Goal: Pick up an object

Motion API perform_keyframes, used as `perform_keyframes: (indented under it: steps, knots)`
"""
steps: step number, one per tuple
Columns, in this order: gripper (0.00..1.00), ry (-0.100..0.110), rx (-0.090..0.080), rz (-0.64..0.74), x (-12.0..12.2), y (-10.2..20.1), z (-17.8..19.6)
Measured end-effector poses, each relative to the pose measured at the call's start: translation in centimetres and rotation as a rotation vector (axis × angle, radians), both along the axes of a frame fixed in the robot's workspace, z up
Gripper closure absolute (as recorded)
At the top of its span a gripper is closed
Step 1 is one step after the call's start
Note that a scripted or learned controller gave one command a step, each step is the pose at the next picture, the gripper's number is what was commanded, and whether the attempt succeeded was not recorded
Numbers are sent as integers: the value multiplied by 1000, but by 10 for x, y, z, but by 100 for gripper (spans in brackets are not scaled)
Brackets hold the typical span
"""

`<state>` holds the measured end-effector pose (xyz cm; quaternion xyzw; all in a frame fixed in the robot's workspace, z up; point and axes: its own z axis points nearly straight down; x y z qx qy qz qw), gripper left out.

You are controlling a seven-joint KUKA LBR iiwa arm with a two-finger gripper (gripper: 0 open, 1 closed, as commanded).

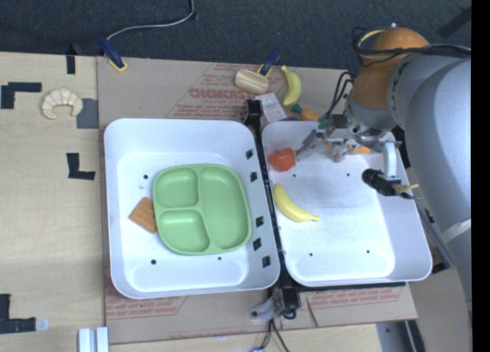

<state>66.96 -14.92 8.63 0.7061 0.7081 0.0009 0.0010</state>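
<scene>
The right bin (360, 251) holds a small red round object (283, 159) near its upper left corner and a yellow banana (294, 205) just below it. My gripper (318, 153) hangs over the upper part of this bin, to the right of the red object. Its fingers are spread open with nothing between them, and one thin finger (306, 146) points down-left toward the red object. The orange band of the arm (375, 86) sits above the bin's far edge.
The left bin (126, 144) holds a green divided plate (203, 207) with a brown flat piece (143, 215) beside it. Behind the bins lie a bread roll (251, 80), a second banana (291, 86) and a small packet (269, 105). A croissant (61, 103) lies far left.
</scene>
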Motion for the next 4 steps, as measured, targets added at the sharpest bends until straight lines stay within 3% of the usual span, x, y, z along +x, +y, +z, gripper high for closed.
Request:
perform_keyframes:
  steps: [1,2,3,4]
  knots:
    - [0,-2,-3,-2,-22,-54,1]
    - [0,21,13,0,-3,-70,-2]
    - [0,12,3,1,-2,31,-1]
    - [0,1,-1,-3,-78,41,0]
